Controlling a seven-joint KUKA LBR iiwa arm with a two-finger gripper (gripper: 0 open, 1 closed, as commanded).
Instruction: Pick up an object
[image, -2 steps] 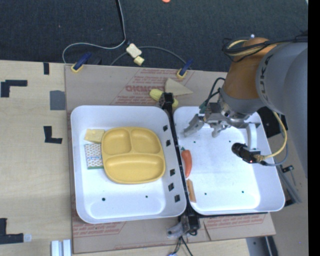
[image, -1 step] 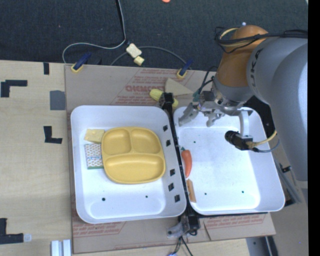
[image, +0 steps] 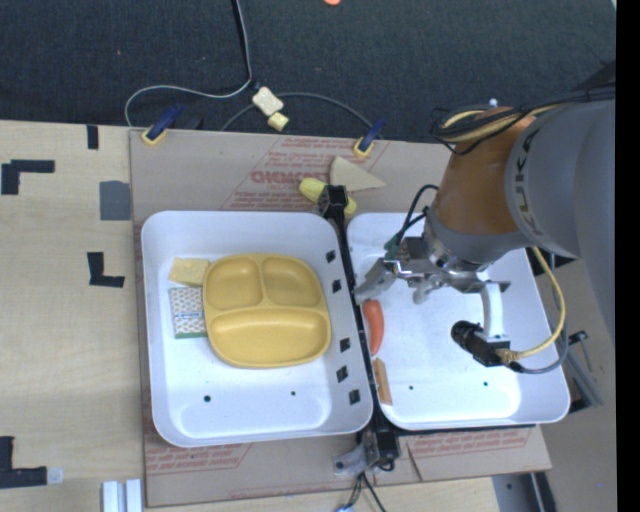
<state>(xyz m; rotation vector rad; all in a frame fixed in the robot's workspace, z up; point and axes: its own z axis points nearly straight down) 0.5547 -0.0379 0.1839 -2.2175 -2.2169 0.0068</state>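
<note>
In right bin (image: 470, 395), hand (image: 400, 275) near left wall, carrot (image: 374, 325) alongside.

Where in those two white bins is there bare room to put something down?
Left bin: bare floor along the near edge, below the yellow tray. Right bin: bare near corner, beyond the carrot. Crowded: the left bin's middle, and around the claw.

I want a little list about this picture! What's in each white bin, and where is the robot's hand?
left bin: yellow divided tray, with a yellow sponge and a small patterned packet beside it
right bin: orange carrot-shaped item and a small brown stick, both along its left wall
gripper: over the right bin, just above the carrot-shaped item
held: nothing seen between the fingers
</note>
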